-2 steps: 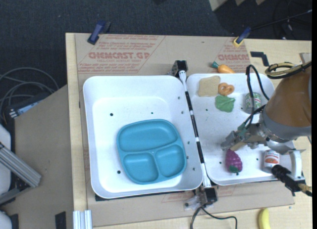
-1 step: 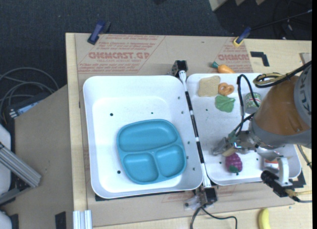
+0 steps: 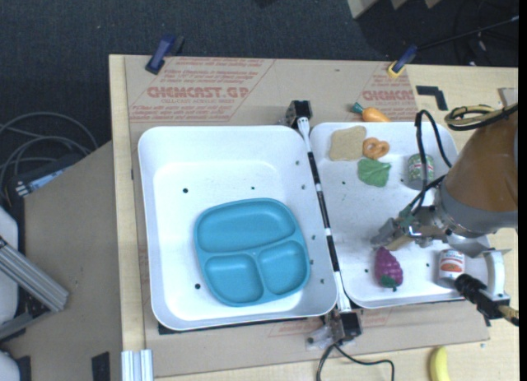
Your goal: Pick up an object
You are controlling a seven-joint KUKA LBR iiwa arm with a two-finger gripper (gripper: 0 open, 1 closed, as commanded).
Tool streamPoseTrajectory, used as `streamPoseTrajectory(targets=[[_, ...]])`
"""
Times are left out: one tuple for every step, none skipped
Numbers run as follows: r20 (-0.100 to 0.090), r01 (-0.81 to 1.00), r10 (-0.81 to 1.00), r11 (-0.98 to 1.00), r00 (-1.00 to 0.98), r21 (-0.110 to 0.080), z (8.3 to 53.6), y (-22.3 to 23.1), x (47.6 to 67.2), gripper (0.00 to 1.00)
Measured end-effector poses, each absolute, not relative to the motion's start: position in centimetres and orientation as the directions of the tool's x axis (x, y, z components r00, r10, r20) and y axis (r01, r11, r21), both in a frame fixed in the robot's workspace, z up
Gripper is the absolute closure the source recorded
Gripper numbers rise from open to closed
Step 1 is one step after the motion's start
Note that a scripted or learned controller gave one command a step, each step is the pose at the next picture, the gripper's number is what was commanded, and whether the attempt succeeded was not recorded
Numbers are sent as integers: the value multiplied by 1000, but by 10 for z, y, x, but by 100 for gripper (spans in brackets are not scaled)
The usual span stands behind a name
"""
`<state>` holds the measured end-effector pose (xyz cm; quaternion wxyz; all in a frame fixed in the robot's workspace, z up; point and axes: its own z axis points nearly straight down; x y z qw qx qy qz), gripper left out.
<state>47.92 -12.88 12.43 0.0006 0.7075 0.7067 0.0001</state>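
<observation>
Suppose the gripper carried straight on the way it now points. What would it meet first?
The gripper points left and slightly down, low over the right bin. The purple eggplant-like toy lies just below it and is probably first, though depth is unclear; missing that, it would meet the bin floor.

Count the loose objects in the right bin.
6 visible: tan bread slice, orange pretzel-shaped piece and green leafy piece at the far end, patterned round object, purple eggplant-like toy, small white jar. The arm may hide more.
</observation>
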Motion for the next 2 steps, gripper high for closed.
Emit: streamPoseTrajectory(targets=[[1,1000,1000,0,0,-2,84,-109,479,0],[-2,1000,1000,-1,1,1,85,-185,540,0]])
